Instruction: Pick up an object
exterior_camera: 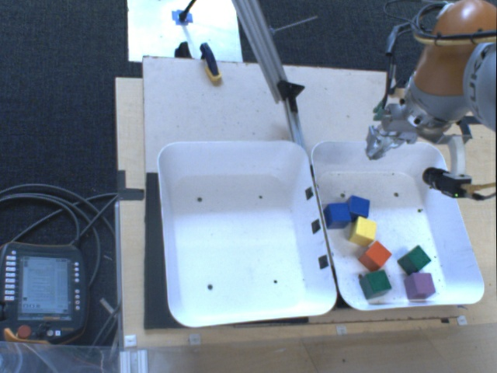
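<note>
You have two white bins side by side on the tabletop: the left bin (233, 231) holds no blocks, while the right bin (458, 239) holds seven. They cluster toward its 6 o'clock side: two blue cubes (347, 210), a yellow cube (363, 231), an orange cube (377, 255), two green cubes (375, 284) and a purple cube (419, 285). The gripper (378, 144) hangs over that bin's 12 o'clock rim, apart from every block; whether its jaws are spread you cannot tell.

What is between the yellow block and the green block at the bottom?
The orange block sits between the yellow block and the green block, seen in the camera view.
</note>
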Available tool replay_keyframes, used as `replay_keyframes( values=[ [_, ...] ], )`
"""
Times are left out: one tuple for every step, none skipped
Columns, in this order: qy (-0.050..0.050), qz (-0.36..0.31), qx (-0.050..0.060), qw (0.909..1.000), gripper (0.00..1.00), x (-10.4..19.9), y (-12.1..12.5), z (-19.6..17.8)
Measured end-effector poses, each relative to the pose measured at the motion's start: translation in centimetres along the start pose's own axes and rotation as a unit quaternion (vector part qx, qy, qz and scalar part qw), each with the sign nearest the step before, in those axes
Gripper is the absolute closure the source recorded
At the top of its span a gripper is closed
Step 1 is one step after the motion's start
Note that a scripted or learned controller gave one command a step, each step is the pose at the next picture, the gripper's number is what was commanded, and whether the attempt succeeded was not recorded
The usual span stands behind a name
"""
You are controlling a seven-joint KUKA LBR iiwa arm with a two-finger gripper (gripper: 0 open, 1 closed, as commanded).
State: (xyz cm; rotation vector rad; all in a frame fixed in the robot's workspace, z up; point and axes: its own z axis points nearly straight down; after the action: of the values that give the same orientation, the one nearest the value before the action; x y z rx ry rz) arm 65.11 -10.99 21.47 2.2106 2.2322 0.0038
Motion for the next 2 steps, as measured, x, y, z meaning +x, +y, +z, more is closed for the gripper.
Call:
replay_keyframes(
  values=[
    [0.000,0.000,0.000,1.0000,1.00,5.0,-1.0,0.2],
    [0.000,0.000,0.001,1.0000,1.00,10.1,-1.6,0.3]
  ],
)
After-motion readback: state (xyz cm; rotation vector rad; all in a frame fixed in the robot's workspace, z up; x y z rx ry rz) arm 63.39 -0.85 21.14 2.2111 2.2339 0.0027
